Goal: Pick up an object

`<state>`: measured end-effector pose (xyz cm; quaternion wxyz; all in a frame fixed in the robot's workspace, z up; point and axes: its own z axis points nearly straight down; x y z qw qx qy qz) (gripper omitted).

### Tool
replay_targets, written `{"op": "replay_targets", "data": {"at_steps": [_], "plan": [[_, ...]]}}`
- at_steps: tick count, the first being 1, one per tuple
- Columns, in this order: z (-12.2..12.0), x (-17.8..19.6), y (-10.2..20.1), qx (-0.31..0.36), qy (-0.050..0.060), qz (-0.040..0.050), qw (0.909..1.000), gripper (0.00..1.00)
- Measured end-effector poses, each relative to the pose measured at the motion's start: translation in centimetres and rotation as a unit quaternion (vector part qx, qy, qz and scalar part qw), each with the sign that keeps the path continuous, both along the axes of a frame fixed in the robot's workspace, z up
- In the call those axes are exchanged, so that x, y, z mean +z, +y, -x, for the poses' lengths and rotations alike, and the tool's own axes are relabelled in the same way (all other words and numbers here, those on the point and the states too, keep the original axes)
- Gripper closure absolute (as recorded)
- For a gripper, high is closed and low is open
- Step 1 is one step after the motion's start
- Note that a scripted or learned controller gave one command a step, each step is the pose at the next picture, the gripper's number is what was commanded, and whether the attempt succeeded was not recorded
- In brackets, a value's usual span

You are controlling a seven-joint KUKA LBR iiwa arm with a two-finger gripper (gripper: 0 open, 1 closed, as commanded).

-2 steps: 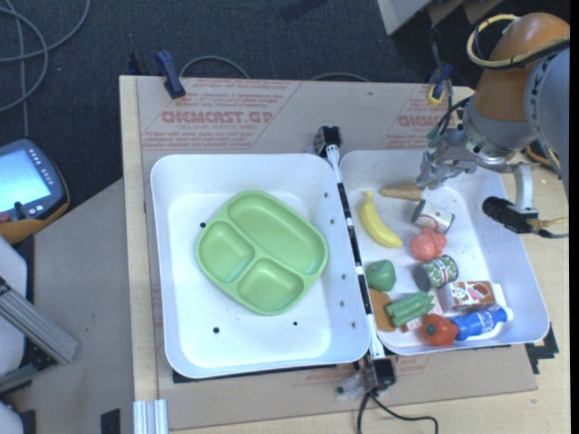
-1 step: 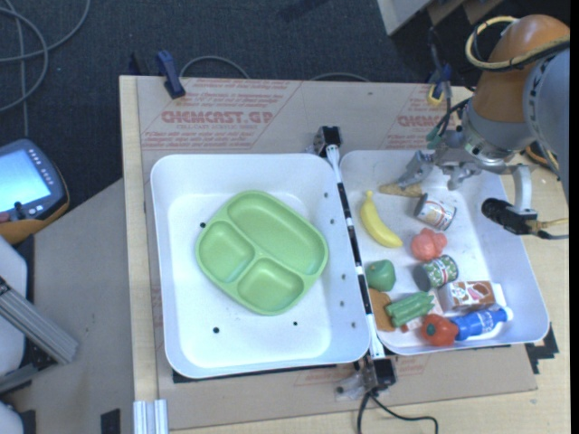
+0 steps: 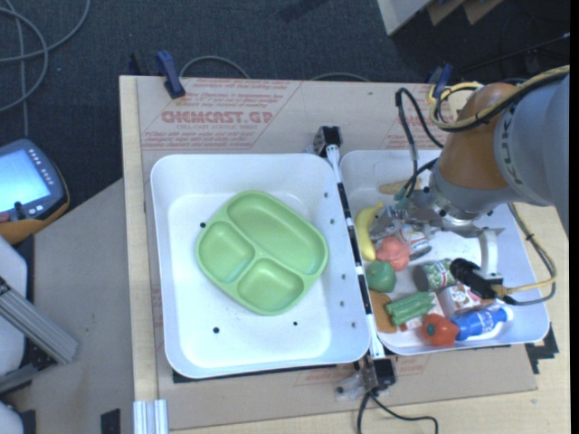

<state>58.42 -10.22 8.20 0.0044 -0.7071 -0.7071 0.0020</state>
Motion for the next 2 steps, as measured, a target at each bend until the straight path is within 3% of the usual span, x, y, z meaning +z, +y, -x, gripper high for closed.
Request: {"op": "replay_targets", "data": {"at_steps": [1,2], "plan": [[-0.4,1.3,-0.2,0.0,-0.006,0.0018,1.0,1.0],[0.1,11.6,6.6,0.004,-0.009,0.0009,0.9999,1.0]]}}
